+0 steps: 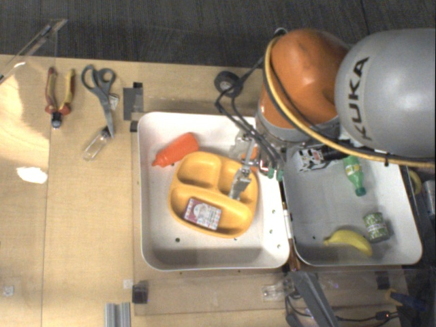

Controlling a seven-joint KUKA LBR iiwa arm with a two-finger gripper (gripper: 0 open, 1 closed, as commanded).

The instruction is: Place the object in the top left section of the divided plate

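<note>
Camera view: gripper [241, 180] hangs over the right-hand compartment of the yellow divided plate [212, 195] in the left bin [153, 203] — jaw state cannot be told — with an orange bottle [175, 149] lying just off the plate's upper-left rim, a small red-labelled packet [203, 213] in its lower section.

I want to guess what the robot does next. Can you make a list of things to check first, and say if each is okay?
1. Yellow plate lies in the left bin: ok.
2. Top left section of the plate free: ok.
3. Gripper over the plate: ok, but over its right section.
4. Something held in the gripper: cannot tell.
5. Small red-labelled packet sits in the big bottom section, not the target: not ok.
</note>
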